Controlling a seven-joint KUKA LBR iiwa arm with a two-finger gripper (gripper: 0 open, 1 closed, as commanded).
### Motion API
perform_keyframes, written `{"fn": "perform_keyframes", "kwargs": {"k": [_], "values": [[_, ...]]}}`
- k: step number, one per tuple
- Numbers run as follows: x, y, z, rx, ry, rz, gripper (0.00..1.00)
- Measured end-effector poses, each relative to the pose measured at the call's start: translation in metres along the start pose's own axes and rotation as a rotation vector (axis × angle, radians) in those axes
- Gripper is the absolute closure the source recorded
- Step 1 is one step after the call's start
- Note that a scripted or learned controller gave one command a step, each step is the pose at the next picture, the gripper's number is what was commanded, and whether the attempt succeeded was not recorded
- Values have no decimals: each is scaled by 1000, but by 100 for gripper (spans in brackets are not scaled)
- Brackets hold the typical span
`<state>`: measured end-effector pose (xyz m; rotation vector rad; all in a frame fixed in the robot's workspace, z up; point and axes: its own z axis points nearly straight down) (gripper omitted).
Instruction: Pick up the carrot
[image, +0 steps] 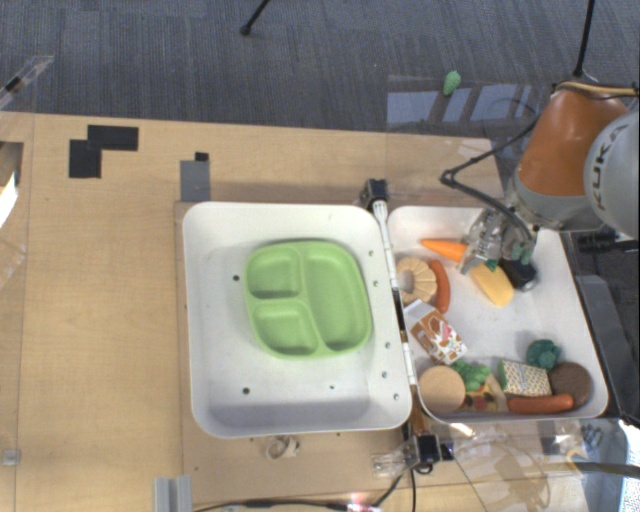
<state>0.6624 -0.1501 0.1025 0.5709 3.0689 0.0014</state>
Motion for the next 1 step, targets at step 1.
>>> {"fn": "perform_keyframes", "kwargs": {"k": [1], "values": [[60,36,13,0,9,41,100]]}}
